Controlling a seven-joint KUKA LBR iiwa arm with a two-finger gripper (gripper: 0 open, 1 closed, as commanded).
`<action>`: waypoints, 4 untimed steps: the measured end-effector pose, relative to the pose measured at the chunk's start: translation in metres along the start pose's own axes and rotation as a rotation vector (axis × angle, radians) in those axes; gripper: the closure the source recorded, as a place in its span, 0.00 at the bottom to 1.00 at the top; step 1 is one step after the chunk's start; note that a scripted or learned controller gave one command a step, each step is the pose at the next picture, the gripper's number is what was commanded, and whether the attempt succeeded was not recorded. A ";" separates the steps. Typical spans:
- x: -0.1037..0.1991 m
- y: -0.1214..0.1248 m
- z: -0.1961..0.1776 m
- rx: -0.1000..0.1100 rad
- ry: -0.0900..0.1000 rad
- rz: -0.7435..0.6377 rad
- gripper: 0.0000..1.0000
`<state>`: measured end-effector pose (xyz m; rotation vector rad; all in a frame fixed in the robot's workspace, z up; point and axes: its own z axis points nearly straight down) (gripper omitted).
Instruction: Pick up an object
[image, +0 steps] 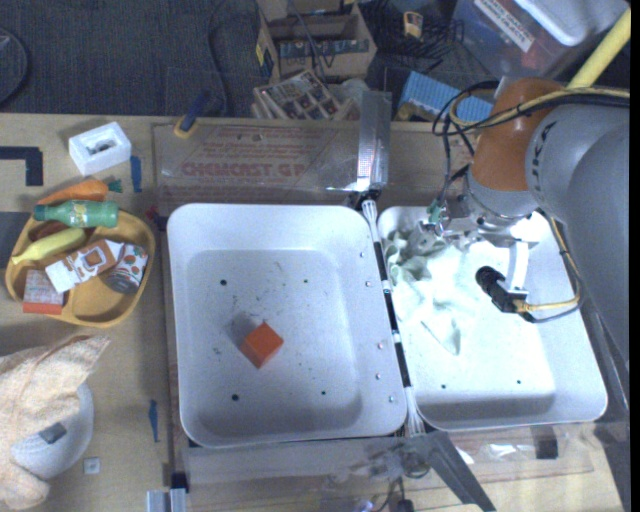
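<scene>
Wooden tabletop (120, 370) is carrying two shallow white bins side by side: left bin (200, 240) and right bin (560, 400), their inner rims touching along the middle. Yellow bowl (100, 310) is sitting at the tabletop's left edge, holding a green bottle (80, 213), a banana (45, 245) and small packets; a small white box (99, 147) is lying above it, and a pale cloth (45, 390) is bunching at the lower left corner. A clear plastic sheet (260, 160) is lying behind the left bin, with cardboard boxes and cables crowding the dark floor beyond. Orange cube (262, 344) is resting alone near the middle of the left bin's floor, slightly toward the front. Grey arm with orange band (515, 130) is reaching over the right bin's back left corner; the claw (435, 228) is hanging there, its state not discernible. The cube is lying well apart from the claw, across the shared rims, to the claw's lower left.
</scene>
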<state>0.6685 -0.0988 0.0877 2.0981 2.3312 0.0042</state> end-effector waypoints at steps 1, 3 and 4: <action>-0.056 -0.007 -0.015 0.000 -0.001 -0.003 0.00; -0.007 -0.014 -0.001 -0.001 -0.001 0.024 0.00; -0.008 -0.012 -0.013 -0.008 -0.002 0.025 1.00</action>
